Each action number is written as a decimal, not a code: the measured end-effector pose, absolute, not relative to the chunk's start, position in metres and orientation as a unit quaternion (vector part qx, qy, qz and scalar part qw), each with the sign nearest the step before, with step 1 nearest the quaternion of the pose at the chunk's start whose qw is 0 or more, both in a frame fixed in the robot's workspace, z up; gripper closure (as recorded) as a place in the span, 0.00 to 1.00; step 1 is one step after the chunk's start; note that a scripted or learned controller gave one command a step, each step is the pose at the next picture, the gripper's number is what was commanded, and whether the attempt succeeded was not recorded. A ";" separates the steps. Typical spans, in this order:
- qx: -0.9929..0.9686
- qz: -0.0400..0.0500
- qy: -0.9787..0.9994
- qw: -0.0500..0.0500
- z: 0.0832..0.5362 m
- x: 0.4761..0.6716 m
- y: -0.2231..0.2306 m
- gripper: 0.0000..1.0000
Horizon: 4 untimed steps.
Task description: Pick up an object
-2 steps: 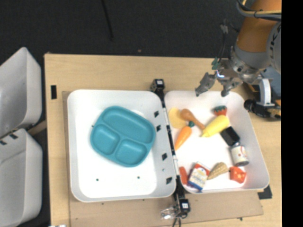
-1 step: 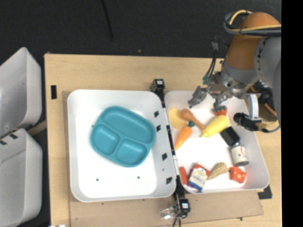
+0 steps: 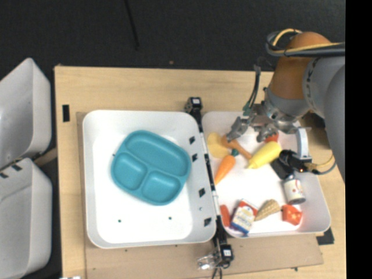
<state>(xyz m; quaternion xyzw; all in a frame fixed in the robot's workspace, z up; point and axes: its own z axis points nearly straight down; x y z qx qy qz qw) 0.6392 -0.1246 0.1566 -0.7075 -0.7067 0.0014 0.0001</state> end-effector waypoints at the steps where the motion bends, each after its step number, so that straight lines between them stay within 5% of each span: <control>1: -0.708 0.002 -0.706 0.000 0.104 0.639 -0.125 0.00; 2: -0.710 0.000 -0.705 -0.001 0.118 0.640 -0.127 1.00; 4: -0.706 -0.002 -0.708 -0.002 0.210 0.649 -0.120 1.00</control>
